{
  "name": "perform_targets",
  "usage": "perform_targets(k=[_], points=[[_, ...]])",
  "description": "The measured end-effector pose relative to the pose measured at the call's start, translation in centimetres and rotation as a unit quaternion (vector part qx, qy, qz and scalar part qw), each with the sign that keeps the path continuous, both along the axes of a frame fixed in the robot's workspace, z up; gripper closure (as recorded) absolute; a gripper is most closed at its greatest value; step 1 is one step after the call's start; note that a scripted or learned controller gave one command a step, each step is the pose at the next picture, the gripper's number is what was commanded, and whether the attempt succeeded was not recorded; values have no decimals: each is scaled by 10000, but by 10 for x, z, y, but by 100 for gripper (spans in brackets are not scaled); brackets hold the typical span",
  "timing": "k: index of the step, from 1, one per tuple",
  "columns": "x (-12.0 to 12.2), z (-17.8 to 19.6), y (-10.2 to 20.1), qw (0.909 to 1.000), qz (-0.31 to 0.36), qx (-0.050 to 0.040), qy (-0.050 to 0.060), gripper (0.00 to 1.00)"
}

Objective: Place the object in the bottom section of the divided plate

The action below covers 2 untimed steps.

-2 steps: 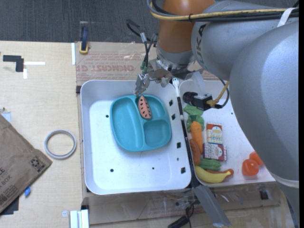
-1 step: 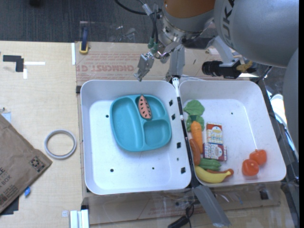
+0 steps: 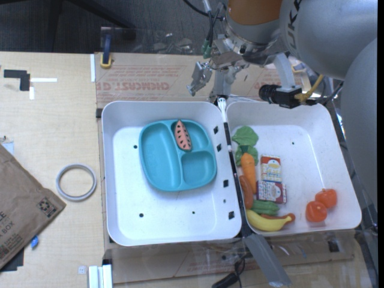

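On the counter, the left white bin (image 3: 120,179) holds a blue divided plastic plate (image 3: 157,161). A red watermelon slice toy (image 3: 182,135) lies in the plate's top right part. Above the bins' far edge hangs the grey arm's gripper (image 3: 207,77), open and holding nothing.

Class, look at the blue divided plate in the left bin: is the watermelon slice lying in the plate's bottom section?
No. The watermelon slice lies in the upper right section of the divided plate, near its top rim.
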State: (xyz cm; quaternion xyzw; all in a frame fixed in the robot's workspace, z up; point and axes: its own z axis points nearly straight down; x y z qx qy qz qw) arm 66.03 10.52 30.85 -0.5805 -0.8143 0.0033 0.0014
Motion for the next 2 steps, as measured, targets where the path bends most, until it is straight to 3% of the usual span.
perform_targets(k=[1,2], points=[[0,-2,-10,9732,-2300,-18,-6,0],[0,78,53,9431,-3325,-25,-12,0]])
